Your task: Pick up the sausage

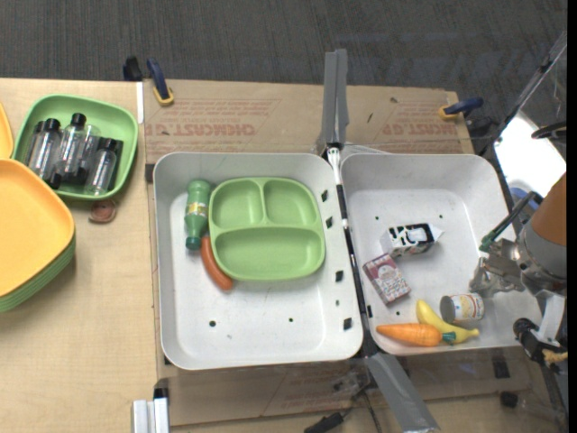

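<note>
The sausage (215,262), a short orange-red link, lies on the floor of the left bin (261,336). It is tucked against the lower left rim of a green divided plate (267,227), just below a green bottle (196,213). My gripper (495,274) hangs over the right edge of the right bin (424,183), far to the right of the sausage and just above a small can (464,308). Nothing shows between the gripper and the sausage except the bins' middle walls.
The right bin holds a black-and-white carton (412,237), a pink packet (387,278), a banana (442,323) and a carrot (410,334). Left of the bins stand a green tray of bottles (74,149) and stacked orange plates (32,242).
</note>
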Controlling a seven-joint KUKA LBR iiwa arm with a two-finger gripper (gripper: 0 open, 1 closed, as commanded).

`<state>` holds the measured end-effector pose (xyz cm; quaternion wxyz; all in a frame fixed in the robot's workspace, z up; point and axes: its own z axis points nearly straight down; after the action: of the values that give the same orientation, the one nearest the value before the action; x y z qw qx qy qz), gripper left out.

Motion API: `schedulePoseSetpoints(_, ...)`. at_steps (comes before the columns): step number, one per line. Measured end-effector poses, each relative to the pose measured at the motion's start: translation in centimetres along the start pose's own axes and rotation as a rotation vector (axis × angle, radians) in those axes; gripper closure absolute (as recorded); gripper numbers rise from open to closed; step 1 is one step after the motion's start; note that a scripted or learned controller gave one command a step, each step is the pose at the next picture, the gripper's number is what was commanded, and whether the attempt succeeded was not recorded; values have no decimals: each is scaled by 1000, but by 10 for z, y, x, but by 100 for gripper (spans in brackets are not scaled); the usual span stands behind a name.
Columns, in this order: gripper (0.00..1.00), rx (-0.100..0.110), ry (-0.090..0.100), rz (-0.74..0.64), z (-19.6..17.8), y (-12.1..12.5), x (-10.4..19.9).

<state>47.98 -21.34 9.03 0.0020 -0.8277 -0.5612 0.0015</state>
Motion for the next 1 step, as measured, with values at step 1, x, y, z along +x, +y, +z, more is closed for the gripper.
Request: schedulePoseSetpoints(1,100,-2,-1,237,-12,-7,9)
